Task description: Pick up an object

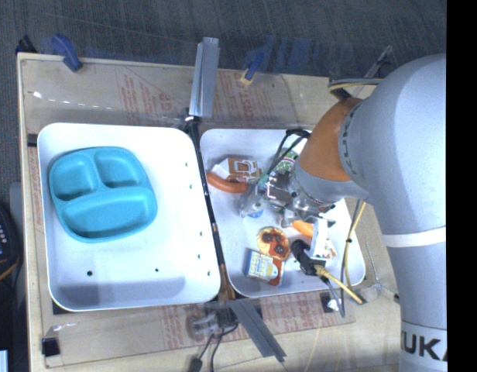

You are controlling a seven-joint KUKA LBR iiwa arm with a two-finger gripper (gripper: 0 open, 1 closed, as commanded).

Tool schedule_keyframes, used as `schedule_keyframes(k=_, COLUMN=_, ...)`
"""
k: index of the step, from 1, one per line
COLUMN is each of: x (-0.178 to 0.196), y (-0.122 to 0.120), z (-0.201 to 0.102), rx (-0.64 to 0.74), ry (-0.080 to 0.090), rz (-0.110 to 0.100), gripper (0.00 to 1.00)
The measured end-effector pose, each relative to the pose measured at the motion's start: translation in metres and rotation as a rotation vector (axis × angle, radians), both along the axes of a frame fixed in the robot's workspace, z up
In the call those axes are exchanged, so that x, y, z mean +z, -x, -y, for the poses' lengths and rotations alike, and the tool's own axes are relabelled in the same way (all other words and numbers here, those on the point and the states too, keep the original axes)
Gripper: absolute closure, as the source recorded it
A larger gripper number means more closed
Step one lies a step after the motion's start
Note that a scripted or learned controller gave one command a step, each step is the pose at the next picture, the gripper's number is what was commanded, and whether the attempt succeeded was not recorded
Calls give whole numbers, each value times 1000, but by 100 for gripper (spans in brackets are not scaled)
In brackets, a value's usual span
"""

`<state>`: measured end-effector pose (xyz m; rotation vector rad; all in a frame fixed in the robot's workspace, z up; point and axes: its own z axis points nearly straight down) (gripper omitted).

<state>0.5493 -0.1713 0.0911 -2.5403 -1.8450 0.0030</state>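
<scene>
- Candidate object: orange sausage-like piece [221,181], upper left of right bin [223,142], beside a brown-and-white packet [240,167]
- Likely light, smooth, rounded; may slip, best pinched across its middle
- Hand [271,192] low over clutter just right of it; opening impossible to tell
- Blue tray [103,192] in left bin [114,289], well apart
</scene>
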Motion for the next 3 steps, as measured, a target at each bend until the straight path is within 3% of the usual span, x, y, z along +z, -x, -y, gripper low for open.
schedule_keyframes(k=1, x=1, y=-51, z=-38, rx=175, ry=-1, rz=0, gripper=0)
schedule_keyframes(k=2, x=10, y=-50, z=-39, rx=182, ry=-3, rz=-5, gripper=100)
schedule_keyframes(k=3, x=101, y=-60, z=-92, rx=106, ry=-1, rz=-1, gripper=100)
